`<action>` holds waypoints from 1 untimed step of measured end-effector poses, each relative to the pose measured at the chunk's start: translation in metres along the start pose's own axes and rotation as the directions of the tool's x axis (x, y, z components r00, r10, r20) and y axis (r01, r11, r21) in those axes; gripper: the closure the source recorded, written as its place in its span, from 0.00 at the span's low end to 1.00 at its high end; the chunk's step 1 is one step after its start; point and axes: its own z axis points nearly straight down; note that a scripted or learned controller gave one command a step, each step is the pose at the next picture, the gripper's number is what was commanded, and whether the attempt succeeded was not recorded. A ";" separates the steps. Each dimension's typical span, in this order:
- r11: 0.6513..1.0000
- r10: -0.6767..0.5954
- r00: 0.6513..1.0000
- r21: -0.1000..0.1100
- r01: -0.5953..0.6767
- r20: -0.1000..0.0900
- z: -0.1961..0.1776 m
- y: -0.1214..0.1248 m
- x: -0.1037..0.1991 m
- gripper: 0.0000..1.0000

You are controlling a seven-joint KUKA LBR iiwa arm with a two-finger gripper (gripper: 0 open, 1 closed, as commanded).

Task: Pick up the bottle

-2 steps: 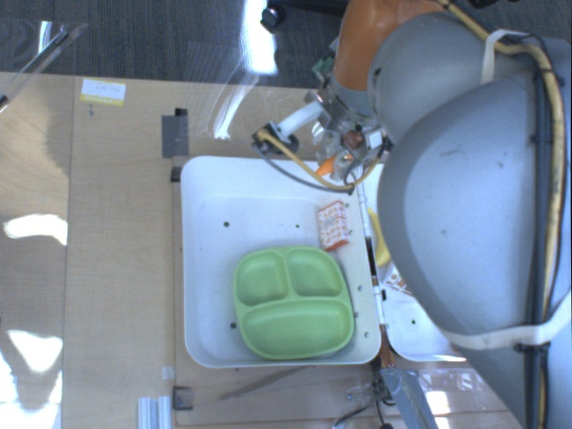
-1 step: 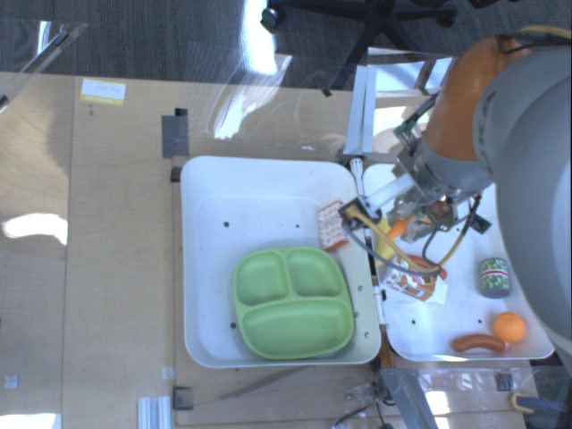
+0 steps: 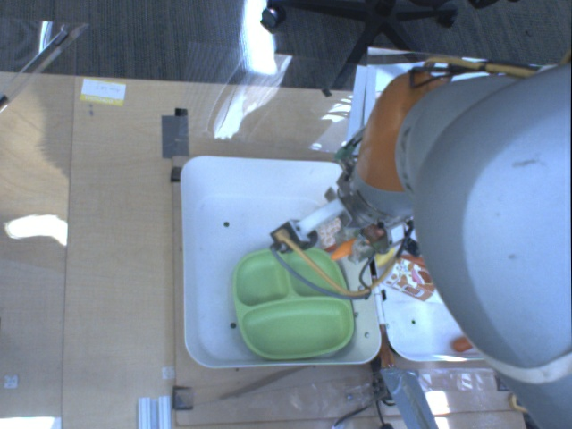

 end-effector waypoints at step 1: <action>0.987 0.163 0.986 -0.006 -0.164 -0.015 -0.158 -0.004 0.036 1.00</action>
